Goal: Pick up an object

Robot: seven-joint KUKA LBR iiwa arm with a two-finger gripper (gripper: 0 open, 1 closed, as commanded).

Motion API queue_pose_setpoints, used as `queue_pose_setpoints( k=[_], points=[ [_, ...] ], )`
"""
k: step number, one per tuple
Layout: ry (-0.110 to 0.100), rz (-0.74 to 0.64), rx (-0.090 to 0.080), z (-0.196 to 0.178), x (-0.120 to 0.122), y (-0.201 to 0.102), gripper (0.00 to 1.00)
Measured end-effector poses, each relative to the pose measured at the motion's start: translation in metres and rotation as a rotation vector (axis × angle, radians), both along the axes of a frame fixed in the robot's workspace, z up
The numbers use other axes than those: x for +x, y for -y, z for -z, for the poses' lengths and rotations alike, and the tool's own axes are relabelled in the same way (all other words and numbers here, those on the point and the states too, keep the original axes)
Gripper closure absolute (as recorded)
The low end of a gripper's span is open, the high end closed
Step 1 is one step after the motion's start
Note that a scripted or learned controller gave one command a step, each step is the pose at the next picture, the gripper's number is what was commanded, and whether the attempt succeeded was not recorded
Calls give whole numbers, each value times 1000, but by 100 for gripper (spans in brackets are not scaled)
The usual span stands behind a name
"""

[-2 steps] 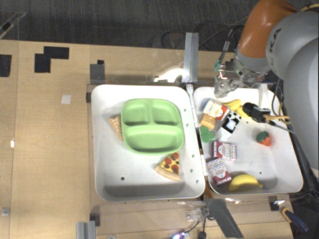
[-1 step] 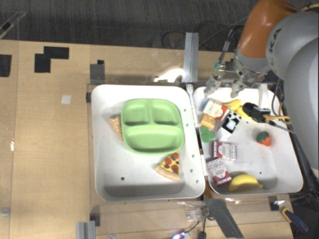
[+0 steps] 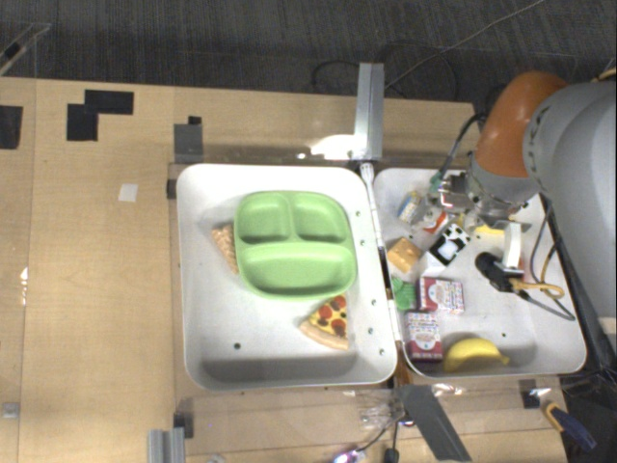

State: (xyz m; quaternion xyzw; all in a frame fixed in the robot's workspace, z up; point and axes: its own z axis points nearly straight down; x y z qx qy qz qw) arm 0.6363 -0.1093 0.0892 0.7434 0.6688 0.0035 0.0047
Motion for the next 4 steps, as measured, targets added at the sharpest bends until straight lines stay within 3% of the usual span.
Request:
queue_pose_setpoints(
  k=[1,2,3,4],
  points=[
    [8,-7,2,-13,3,-3,100],
    [8,-7,2,-13,3,-3,0],
    [2,4,2,-1,-20,9,0],
    [11,1,2,-14,-16,7,100]
  ],
)
